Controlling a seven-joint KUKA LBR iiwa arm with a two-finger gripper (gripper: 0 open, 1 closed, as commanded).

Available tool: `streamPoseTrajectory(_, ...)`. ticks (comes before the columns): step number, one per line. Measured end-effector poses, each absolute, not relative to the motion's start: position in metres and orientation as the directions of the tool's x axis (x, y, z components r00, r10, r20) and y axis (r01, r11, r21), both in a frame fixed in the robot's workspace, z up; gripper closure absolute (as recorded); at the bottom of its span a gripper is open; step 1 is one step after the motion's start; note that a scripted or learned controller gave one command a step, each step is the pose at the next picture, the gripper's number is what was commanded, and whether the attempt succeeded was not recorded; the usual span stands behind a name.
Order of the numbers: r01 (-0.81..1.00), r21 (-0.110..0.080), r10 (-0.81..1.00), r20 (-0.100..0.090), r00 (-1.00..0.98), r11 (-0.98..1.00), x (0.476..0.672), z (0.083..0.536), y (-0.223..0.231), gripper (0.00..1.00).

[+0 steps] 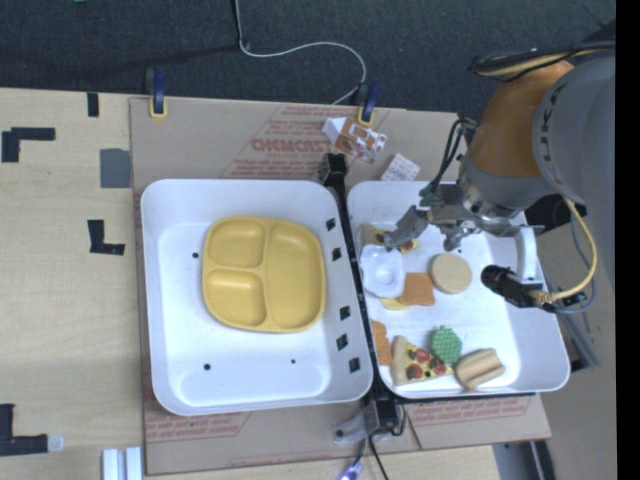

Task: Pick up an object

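The jaws (pixel 432 230) are hovering apart, holding nothing, beside the round cracker (pixel 451 273); crowded neighbours are risking a missed grasp

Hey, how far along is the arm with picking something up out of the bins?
Early stage. Done: the arm has reached in, and the gripper hangs over the right bin near its upper left. In hand: nothing visibly held. Left: the grab and lift. The toy foods all lie in that bin: round cracker, pizza slice, bread roll. The yellow divided plate sits in the left bin.
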State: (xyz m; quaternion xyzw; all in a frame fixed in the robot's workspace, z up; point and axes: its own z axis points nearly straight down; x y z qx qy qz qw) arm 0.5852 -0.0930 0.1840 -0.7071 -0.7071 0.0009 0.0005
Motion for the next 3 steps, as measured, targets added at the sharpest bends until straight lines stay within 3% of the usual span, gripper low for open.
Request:
streamPoseTrajectory(1, 1.0, -0.001, 1.0, -0.003, 0.003, -0.003, 0.575, 0.081, -0.115, 0.0)
streamPoseTrajectory(2, 1.0, 0.006, 1.0, 0.0, 0.0, 0.0, 0.578, 0.097, -0.112, 1.0)
streamPoseTrajectory(3, 1.0, 0.004, 1.0, 0.0, 0.0, 0.0, 0.577, 0.096, -0.112, 0.0)
